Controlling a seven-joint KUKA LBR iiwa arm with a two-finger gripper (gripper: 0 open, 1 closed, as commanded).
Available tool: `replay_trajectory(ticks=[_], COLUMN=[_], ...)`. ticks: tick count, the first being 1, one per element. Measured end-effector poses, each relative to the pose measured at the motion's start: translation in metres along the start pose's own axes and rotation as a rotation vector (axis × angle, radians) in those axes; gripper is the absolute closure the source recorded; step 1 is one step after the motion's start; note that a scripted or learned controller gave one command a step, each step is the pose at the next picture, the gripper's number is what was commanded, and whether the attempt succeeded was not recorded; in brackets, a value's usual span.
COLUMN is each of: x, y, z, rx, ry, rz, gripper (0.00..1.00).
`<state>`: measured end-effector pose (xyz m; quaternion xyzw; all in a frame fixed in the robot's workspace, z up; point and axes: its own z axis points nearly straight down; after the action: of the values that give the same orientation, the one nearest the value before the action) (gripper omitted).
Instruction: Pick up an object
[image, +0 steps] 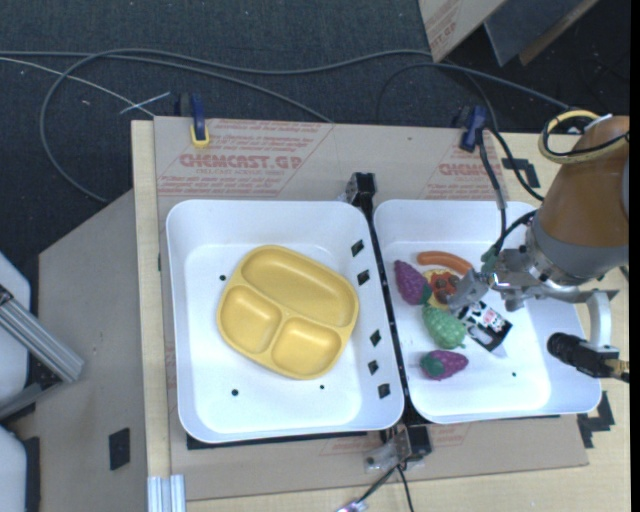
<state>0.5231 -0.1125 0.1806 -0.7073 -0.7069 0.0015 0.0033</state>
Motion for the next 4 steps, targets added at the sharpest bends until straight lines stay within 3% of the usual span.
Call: replay_trajectory(ticks=[1, 2, 3, 4], x=[0.003, -0.001, -0.003, 0.007], y=[0.004, 0.008, 0.011, 0.008], z=[0.062, 0.074, 0.062, 0.009], rx=[-0.004, -0.022, -0.033, -0.011], ry=[-0.001, -0.008, -0.015, -0.003], rz=[-0.001, 0.002, 0.003, -0.002], gripper=[0.00, 0.00, 1.00, 1.00])
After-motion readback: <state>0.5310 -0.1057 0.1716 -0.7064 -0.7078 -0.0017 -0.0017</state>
